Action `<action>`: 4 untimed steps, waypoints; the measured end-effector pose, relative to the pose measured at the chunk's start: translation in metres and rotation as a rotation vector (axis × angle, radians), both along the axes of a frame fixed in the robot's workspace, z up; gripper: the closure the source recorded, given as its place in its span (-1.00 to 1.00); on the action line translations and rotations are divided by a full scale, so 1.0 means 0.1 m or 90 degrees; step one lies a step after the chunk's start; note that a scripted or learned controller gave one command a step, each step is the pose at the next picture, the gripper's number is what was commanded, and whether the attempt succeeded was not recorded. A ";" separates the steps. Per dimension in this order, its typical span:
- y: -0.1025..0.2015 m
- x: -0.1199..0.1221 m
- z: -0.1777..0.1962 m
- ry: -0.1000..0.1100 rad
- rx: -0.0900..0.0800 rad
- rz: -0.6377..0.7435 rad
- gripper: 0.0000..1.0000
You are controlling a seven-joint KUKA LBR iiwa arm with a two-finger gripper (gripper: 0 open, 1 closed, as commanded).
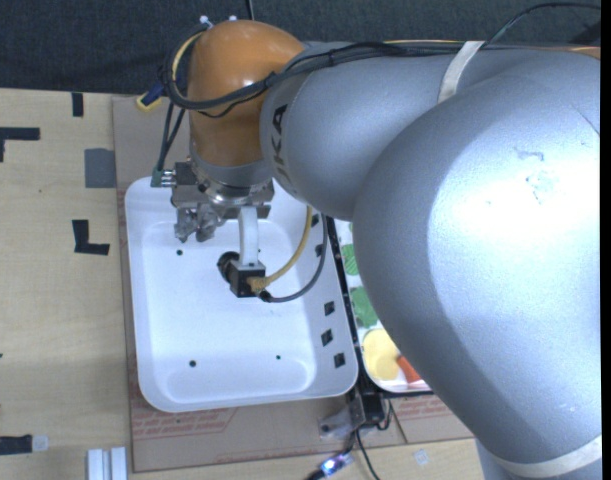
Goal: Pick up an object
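My gripper (196, 228) hangs below the orange wrist band (230, 88) over the far left part of the left white bin (155, 368). I see nothing held in it. A white bracket with a small black unit (242, 274) and a yellow cable reaches down beside it toward the bin floor. In the right bin (347, 368), a green object (365, 306), a yellow object (381, 352) and an orange-red object (409, 370) peek out from under the arm. The arm hides most of that bin.
The big grey arm body (485, 248) covers the right half of the view. The wooden bench (45, 308) to the left carries black tape marks. Cardboard edges and a small clamp (353, 418) lie at the bins' front.
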State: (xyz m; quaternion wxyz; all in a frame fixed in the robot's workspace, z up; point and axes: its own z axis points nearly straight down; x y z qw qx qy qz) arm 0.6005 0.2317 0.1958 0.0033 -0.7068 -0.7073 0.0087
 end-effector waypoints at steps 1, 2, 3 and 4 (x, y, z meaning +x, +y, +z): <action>0.02 0.70 0.84 -0.017 0.006 0.001 1.00; 0.02 0.67 3.02 -0.022 0.009 0.002 1.00; 0.01 0.58 1.66 -0.001 0.001 0.000 1.00; 0.02 0.67 3.50 -0.022 0.008 0.002 1.00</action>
